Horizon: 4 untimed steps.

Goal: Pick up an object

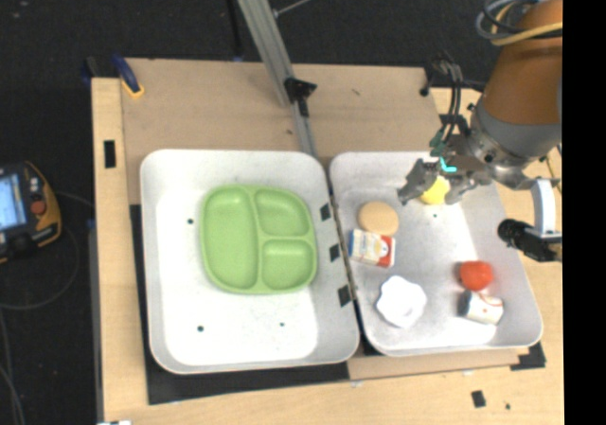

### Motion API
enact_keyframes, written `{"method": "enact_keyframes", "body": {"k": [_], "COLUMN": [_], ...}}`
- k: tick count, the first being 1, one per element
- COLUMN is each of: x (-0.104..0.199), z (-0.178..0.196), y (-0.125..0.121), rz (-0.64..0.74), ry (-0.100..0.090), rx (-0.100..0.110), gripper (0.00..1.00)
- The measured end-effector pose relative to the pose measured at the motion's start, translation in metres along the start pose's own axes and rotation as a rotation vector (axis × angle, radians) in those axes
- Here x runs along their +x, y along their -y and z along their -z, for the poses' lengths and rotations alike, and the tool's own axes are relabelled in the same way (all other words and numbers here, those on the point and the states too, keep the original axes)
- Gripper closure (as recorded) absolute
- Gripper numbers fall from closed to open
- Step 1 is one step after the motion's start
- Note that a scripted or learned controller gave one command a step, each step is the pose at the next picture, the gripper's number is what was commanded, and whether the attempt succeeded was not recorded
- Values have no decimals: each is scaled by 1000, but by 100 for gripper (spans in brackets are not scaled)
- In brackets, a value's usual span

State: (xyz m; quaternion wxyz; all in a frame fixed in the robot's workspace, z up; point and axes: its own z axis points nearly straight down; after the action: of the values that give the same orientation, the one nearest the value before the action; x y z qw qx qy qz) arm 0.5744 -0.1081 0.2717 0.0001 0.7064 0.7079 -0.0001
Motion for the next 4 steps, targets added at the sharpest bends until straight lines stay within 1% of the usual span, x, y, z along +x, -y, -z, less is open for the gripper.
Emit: {"method": "enact_keyframes", "body": {"k": [1,2,3,4], "x": [0,-6,-12,-18], "z": [1,-44,-89,-151], "y": [0,4,11,10], "rz": [0,-3,-4,-3], "ry": [0,2,2,2], "rx": [-1,3,2,2], "gripper": [0,0,0,0]}}
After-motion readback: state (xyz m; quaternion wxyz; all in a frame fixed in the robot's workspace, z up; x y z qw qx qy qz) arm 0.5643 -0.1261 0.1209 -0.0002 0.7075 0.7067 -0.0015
